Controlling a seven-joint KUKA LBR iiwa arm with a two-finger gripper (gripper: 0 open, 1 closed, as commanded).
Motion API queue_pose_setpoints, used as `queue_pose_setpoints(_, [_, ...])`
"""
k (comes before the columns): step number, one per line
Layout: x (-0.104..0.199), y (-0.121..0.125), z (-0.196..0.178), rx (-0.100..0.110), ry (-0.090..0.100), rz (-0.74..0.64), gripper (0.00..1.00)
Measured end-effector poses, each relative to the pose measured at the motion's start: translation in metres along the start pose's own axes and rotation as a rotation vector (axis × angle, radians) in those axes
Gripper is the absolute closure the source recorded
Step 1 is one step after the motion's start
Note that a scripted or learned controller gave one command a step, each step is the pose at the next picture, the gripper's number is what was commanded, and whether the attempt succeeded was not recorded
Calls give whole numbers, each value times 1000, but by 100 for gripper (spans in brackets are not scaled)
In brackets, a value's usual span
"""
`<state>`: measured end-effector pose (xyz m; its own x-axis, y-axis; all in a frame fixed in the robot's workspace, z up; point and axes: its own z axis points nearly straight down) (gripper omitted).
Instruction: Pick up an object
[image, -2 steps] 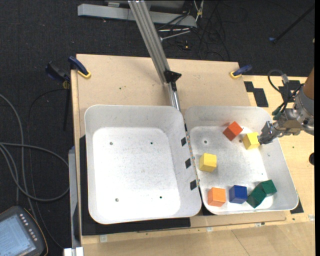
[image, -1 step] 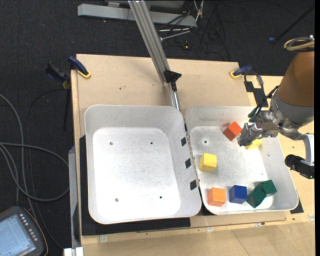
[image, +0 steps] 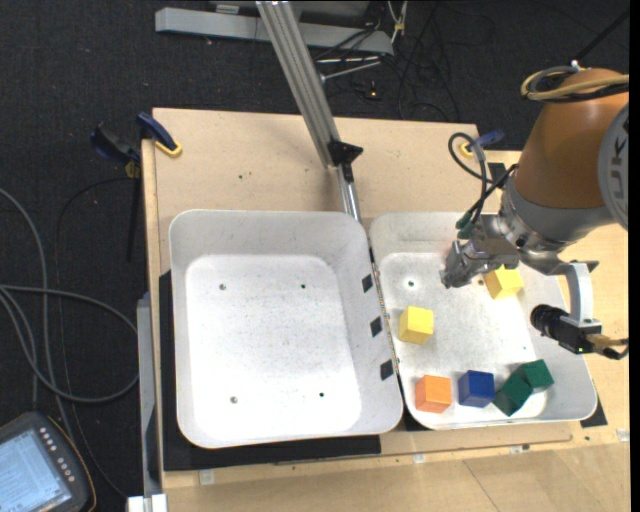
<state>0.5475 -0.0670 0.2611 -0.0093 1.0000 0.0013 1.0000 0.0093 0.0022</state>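
Past the orange block (image: 433, 392), blue block (image: 477, 388) and green blocks (image: 515, 394) by the right bin's (image: 400, 236) near wall, centre the gripper (image: 465, 268) (opening unreadable) over the far yellow block (image: 503, 283) just beside it, squared to flat faces: near-cubic, no clear long axis, slightly skewed to the walls.

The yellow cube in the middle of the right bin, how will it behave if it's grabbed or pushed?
The yellow cube looks rigid with flat faces, so it probably slides rather than rolls. It seems small and light. Standing apart from the other blocks, it should leave room for a grasp.
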Motion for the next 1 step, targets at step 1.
queue_pose_setpoints(1, [47, -6, 7, 3, 0, 1, 100])
